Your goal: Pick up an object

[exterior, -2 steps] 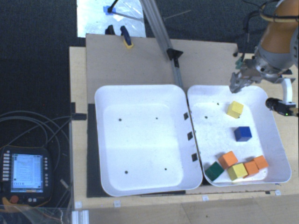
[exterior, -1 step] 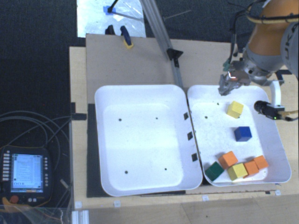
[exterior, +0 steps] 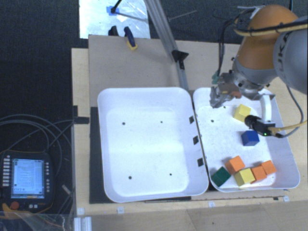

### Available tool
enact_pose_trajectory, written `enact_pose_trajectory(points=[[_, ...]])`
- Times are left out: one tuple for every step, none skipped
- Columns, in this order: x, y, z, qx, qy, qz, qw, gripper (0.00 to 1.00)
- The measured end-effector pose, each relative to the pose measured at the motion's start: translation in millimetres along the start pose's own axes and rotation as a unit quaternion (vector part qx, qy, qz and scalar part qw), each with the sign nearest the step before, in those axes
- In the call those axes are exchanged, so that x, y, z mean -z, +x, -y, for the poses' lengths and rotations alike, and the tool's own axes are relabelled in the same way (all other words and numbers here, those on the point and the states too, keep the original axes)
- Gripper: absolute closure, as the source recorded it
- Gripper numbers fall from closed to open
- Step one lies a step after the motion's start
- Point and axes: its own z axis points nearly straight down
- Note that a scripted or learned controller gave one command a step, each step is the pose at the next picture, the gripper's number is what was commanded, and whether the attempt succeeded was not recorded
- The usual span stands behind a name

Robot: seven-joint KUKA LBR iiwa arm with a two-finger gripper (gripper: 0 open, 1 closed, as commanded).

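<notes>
The nearest candidate, a yellow cube (exterior: pixel 241 112), lies in the right bin (exterior: pixel 284 150) toward its far edge, just beside the gripper (exterior: pixel 217 100). A blue cube (exterior: pixel 250 137) sits at mid-bin; a green cube (exterior: pixel 221 176), two orange cubes (exterior: pixel 235 164) (exterior: pixel 264 169) and a second yellow cube (exterior: pixel 244 176) crowd the near edge.

Recommendation: take the lone yellow cube, which stands clear of the others; centre over it, square the approach to its faces, then descend.

The gripper hangs low over the bin's far-left corner, holding nothing visible. Whether it is spread or closed cannot be told. The arm (exterior: pixel 269 42) reaches in over the far-right corner.
</notes>
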Motion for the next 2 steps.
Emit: enact_pose_trajectory(points=[[11.8, 53.7, 23.7, 0.001, -0.001, 0.000, 1.0000, 1.00], [13.1, 111.7, 49.5, 0.001, 0.000, 0.000, 1.0000, 1.00]])
